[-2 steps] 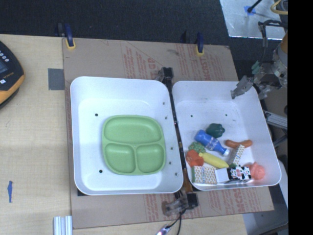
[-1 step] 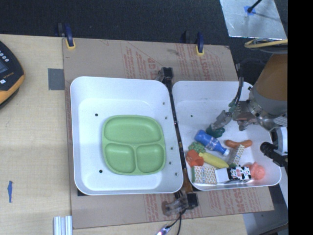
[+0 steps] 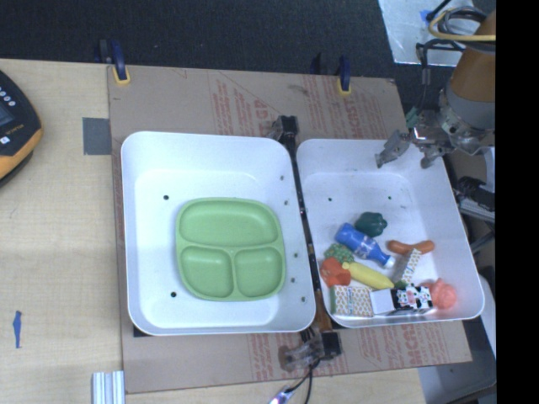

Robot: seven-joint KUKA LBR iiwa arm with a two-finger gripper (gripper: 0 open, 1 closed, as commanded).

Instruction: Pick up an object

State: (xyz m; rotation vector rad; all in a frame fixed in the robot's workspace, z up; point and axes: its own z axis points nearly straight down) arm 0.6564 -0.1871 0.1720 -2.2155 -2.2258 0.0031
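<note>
With the end effector (image 3: pixel 413 151) spread open and empty at the right bin's (image 3: pixel 472 263) far rim, we risk a miss among its crowded toys (image 3: pixel 379 272).

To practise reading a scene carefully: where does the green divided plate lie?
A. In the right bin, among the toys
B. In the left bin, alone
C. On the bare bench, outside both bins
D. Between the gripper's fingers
B: the green divided plate lies flat in the left bin, while the small toys are heaped in the right bin, and the gripper is over that bin's far edge.
</note>
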